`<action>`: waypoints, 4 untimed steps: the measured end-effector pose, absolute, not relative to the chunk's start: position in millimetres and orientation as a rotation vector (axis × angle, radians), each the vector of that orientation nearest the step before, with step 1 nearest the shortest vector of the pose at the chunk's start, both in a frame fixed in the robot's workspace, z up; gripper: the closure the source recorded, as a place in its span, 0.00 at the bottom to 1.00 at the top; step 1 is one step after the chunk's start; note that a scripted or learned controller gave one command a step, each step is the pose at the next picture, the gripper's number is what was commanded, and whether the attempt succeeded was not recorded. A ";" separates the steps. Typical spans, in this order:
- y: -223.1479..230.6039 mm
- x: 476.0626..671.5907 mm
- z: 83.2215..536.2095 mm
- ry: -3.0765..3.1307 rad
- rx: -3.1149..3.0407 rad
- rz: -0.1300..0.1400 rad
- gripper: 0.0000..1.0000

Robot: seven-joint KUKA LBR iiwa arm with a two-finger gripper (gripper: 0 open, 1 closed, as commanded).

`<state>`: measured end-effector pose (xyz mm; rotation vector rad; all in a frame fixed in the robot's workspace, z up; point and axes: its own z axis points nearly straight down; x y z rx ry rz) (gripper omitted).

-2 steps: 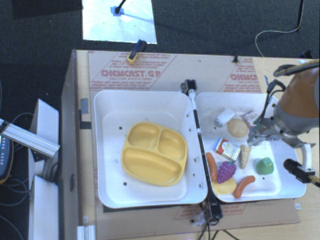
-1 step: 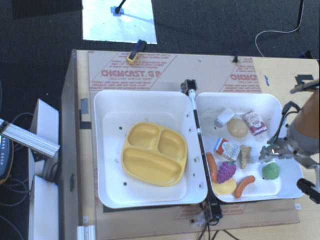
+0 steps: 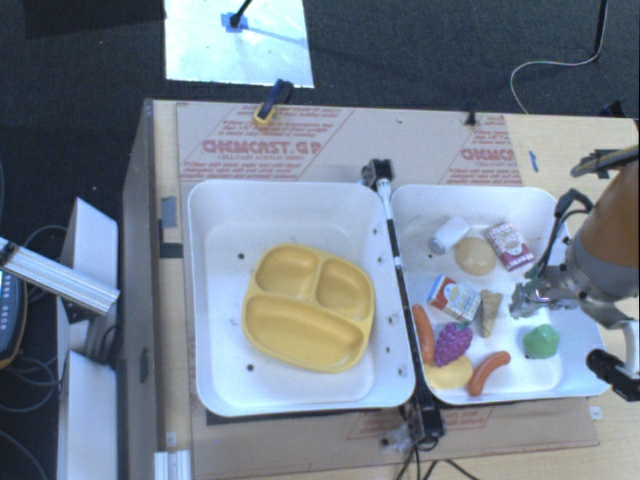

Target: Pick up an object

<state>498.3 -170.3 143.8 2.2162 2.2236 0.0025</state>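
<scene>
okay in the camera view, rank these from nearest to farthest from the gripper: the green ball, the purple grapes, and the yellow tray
1. Green ball: right bin, just below the gripper.
2. Purple grapes: same bin, nearer the divider.
3. Yellow tray: in the left bin, farthest away.

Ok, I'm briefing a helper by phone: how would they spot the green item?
Look in the right-hand bin, the one full of toy food, beside the bin with the yellow tray. Near its front right corner, just below the claw, sits the green item, the sole green, roundish piece there.
</scene>
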 end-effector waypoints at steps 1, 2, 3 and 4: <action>-195.8 552.8 160.1 2.223 2.215 0.002 1.00; -195.7 552.7 159.9 2.224 2.216 0.001 0.00; -122.6 614.2 110.7 2.227 2.216 0.003 0.00; -158.7 594.8 84.3 2.222 2.219 0.000 0.00</action>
